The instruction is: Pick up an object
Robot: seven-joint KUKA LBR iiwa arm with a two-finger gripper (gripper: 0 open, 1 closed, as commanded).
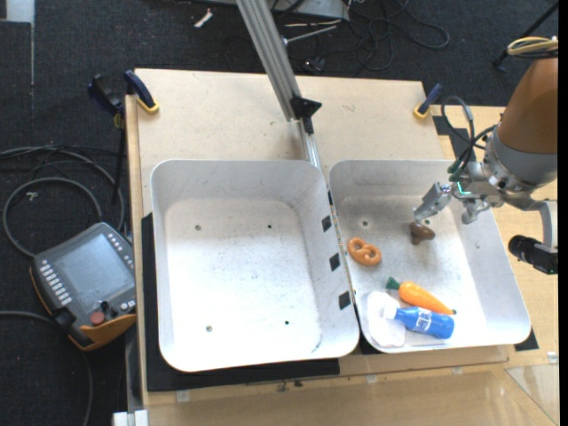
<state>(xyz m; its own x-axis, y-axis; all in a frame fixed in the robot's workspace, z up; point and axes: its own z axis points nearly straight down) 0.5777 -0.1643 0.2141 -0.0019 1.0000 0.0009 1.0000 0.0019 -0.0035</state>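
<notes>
The right bin (493, 278) holds a small brown lump (422, 232), an orange pretzel-shaped piece (364, 252), an orange carrot (424, 297) and a blue bottle (426, 323) lying on a white flat item (383, 318). My gripper (451, 203) hangs over the upper part of the right bin, open, its left finger (432, 204) just above the brown lump. Nothing sits between the fingers.
The left bin (169, 238) lies beside the right one, with a ridge between them. A slanted metal pole (271, 47) rises from the bench's back. A teach pendant (84, 278) rests on the floor at left. Clamps (142, 96) mark the bench corners.
</notes>
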